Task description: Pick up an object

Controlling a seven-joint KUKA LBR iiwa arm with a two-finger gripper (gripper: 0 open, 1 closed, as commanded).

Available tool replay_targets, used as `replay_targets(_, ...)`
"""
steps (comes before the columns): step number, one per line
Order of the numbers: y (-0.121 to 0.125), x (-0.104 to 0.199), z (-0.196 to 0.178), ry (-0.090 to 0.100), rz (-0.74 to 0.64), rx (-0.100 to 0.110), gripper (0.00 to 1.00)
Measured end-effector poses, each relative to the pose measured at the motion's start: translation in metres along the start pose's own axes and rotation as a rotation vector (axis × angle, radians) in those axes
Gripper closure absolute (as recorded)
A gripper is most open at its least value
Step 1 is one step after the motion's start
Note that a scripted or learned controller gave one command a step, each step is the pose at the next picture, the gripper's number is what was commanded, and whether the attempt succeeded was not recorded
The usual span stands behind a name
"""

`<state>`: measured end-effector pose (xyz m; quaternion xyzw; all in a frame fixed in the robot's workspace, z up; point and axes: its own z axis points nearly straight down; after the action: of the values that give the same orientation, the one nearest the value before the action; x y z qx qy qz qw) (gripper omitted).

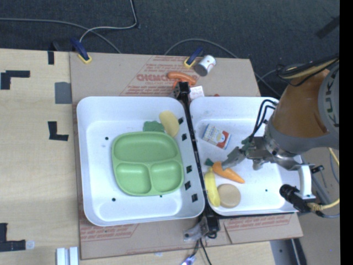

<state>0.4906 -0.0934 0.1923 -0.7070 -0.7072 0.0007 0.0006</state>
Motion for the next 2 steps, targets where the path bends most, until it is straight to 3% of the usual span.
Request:
replay_targets(1,0.036,-0.007,0.069,0.001,0.000,0.001,0.00)
replay_targets(2,0.015,-0.001,0.106,0.000,0.000,-0.005,0.00)
